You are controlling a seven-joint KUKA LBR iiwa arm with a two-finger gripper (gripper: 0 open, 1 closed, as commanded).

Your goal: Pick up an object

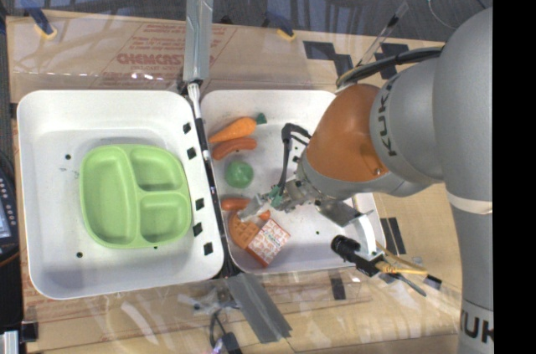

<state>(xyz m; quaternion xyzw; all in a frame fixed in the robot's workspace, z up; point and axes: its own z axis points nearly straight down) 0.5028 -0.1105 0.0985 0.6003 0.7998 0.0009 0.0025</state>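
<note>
I see the grey arm with its orange band [347,145] reaching into the right white bin [322,103], its gripper [275,197] low over the bin floor. I cannot tell whether the fingers are open or closed. Just beside it lie an orange-and-white printed carton [261,237] and a small red sausage-shaped piece [234,204]. Further up sit a round green toy [240,173], another red sausage [234,147] and an orange plastic carrot [234,129]. The left white bin [50,118] holds a green divided plate [134,195].

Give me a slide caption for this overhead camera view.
KUKA arm's end effector low in the right bin among toy foods; green divided plate in the left bin.
</note>
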